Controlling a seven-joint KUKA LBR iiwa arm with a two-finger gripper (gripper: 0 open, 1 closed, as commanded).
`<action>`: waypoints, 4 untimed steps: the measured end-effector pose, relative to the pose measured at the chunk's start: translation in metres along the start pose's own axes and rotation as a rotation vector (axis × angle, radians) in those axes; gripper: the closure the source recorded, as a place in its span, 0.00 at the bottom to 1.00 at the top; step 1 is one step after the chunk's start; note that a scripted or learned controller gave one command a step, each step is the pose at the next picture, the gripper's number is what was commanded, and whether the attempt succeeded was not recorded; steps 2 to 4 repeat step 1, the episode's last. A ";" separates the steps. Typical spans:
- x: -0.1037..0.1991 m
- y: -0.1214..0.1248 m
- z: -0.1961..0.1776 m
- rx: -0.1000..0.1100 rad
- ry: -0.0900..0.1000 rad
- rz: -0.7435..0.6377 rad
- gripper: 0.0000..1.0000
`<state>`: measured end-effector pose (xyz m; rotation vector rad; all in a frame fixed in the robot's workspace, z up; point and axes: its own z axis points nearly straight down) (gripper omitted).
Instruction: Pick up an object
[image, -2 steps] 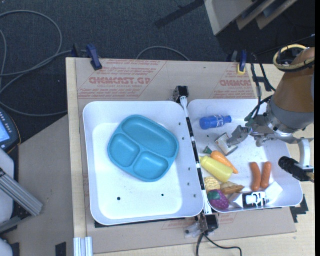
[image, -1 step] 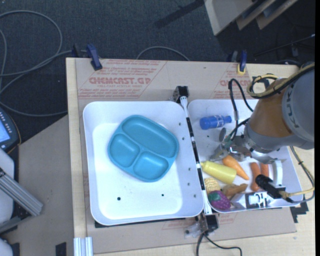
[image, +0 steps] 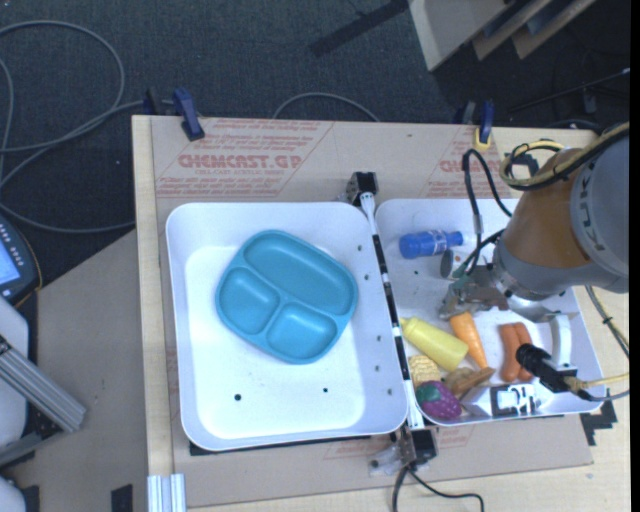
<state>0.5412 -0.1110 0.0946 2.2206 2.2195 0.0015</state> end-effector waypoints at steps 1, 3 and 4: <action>0.082 0.041 -0.096 -0.011 0.003 -0.011 1.00; 0.082 0.041 -0.096 -0.011 0.003 -0.011 1.00; 0.082 0.041 -0.096 -0.011 0.003 -0.011 1.00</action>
